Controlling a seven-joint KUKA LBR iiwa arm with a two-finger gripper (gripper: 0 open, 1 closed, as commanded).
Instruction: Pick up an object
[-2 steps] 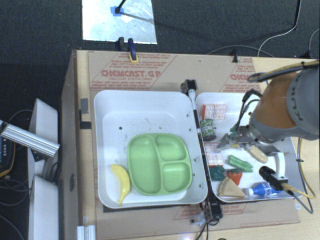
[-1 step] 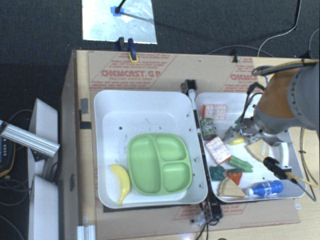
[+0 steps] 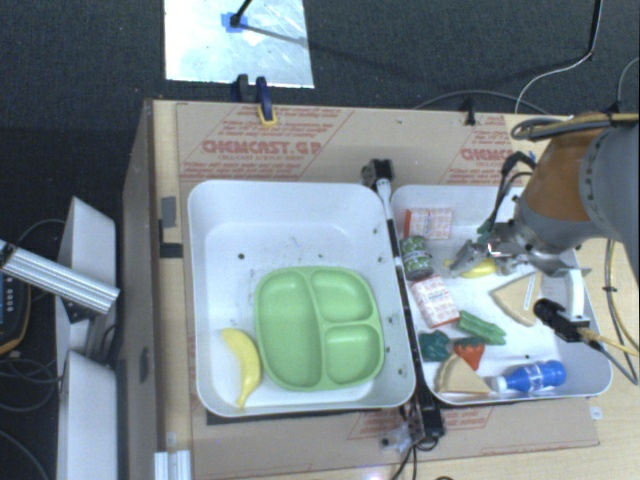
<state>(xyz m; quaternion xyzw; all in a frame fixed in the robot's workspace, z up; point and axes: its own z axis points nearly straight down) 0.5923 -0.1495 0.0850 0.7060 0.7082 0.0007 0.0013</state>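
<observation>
Down in the right bin sits the gripper (image 3: pixel 478 258), low over the upper middle of the tray, and whether it is spread or pressed together cannot be told from this angle; a small yellow piece (image 3: pixel 482 268) lies right at its tip, touching or just under it, though nothing shows it pinched.

Now sweeping from the left: the left bin (image 3: pixel 215 218) carries a yellow banana (image 3: pixel 243 364) in its lower left corner, curved and lying just beside the green divided plate (image 3: pixel 320 326), which takes up the middle and lower part of that bin with its three compartments bare.

Across the divider into the right bin (image 3: pixel 590 373), and it is crowded. A dark can (image 3: pixel 416 258) lies near the left wall, with a red-and-white packet (image 3: pixel 431 222) just above it and a second printed packet (image 3: pixel 435 300) just below. Further down, a dark teal piece (image 3: pixel 435 345) sits beside a red piece (image 3: pixel 469 352), a green pepper-like piece (image 3: pixel 481 326) above them. A sandwich wedge (image 3: pixel 461 376) lies at the bottom edge, and a blue-and-white bottle (image 3: pixel 528 377) lies on its side next to it. Another tan wedge (image 3: pixel 518 299) rests right of the gripper, under the arm (image 3: pixel 575 193), grey with its orange band, reaching in from the right.
</observation>
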